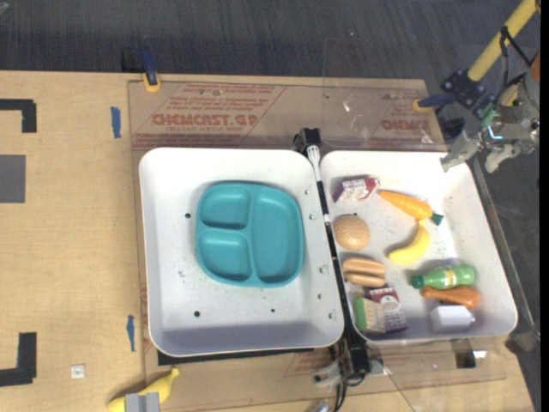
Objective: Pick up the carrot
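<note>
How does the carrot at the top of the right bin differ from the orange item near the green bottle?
The carrot lies apart, slanted, with a green tip beside the banana. The orange item lies nearly level, touching the green bottle, and shows no green tip. Both are orange, in the right bin.

A tan wooden bench [69,256] is filling most of the scene, with blue tape bits and black marks showing along its left side. Dark grey floor [257,15] is lying beyond its far edge.
</note>
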`<act>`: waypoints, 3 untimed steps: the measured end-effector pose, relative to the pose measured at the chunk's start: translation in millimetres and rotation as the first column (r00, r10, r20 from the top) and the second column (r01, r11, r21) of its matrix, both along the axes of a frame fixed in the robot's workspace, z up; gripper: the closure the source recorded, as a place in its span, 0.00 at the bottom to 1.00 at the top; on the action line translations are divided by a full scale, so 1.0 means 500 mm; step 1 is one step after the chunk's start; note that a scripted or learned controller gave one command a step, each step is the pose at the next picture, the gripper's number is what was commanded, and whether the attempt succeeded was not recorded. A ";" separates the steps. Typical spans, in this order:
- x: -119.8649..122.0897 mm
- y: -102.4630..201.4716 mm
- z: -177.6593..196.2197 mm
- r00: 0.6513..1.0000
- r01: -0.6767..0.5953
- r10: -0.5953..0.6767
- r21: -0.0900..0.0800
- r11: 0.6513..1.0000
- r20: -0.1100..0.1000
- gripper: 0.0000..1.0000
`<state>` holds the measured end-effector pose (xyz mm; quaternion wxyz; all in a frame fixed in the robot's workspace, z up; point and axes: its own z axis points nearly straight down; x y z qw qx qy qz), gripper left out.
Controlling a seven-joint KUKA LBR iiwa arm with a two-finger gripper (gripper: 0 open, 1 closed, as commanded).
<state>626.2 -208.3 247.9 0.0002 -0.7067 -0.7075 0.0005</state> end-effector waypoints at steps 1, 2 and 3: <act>-0.034 0.004 -0.273 0.993 0.118 -0.118 0.003 0.993 -0.014 0.00; -0.011 0.080 -0.320 0.996 0.085 -0.085 0.000 0.996 0.002 0.00; -0.007 0.076 -0.294 0.996 0.083 -0.083 -0.005 0.997 0.008 1.00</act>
